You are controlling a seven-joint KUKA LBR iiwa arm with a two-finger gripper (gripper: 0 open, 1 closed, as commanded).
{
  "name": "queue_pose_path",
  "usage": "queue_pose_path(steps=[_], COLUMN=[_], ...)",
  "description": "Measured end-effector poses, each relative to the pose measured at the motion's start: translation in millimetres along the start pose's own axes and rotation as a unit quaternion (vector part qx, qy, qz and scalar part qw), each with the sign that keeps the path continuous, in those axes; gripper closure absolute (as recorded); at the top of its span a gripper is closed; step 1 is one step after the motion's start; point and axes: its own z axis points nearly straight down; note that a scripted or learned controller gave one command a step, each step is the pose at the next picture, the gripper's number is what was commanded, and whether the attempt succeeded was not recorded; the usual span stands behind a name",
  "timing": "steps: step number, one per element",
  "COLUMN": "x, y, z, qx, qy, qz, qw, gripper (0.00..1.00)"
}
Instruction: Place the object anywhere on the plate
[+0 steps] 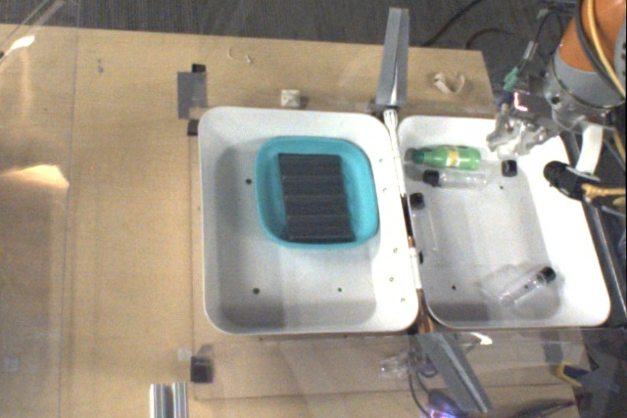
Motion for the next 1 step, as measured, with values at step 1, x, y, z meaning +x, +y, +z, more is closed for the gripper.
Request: queue_pose_path(steps=[1], x=[-0.1], y=[0.1], z=[-0.2], qx=[0.0], qy=[0.0], qz=[0.0], qw=[1.0], gripper=[0.0])
